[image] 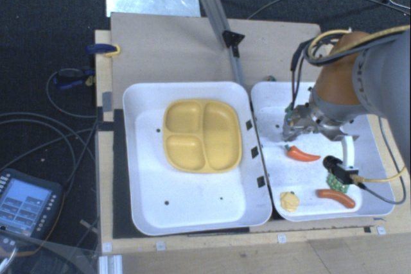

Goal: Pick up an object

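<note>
We judge the step in hand to be the descent onto a pick in the right bin (pixel 272 94), where the gripper (pixel 292 131) hangs low just above and to the left of the orange carrot (pixel 302 154), the nearest candidate; to do it well we would centre over the carrot's thick middle and turn the wrist so the closing line crosses its long axis, since a slim tapered toy can squirt out of an end grip. We cannot tell how the jaws stand from this angle, and nothing shows gripped. That bin also holds a red sausage (pixel 336 198) near its front rim and a small pale yellow piece (pixel 289 201) at its front left corner. The left bin (pixel 192 202) holds a yellow divided plate (pixel 202 135), its three compartments bare
</note>
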Tool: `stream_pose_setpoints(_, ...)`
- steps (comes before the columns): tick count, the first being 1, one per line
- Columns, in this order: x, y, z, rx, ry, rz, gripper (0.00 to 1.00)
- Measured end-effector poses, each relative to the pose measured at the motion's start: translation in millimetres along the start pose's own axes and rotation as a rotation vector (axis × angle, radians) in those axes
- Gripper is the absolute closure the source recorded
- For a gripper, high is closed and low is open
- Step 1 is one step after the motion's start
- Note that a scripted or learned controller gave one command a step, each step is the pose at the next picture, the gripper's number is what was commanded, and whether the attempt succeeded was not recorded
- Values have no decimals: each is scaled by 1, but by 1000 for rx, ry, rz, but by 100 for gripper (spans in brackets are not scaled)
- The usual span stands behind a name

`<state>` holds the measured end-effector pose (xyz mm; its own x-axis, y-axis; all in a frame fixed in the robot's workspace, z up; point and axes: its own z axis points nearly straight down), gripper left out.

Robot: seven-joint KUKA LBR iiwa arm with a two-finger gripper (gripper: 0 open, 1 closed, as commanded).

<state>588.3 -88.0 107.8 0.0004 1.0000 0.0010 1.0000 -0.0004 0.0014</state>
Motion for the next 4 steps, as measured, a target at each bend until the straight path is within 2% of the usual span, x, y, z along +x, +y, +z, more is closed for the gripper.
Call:
stream_pose_setpoints(2,5,24,-107,-7,-2,-7,100)
stream_pose_setpoints(3,5,26,-158,-6,-2,-7,100)
stream_pose_setpoints(4,56,35,-163,-2,0,-11,100)
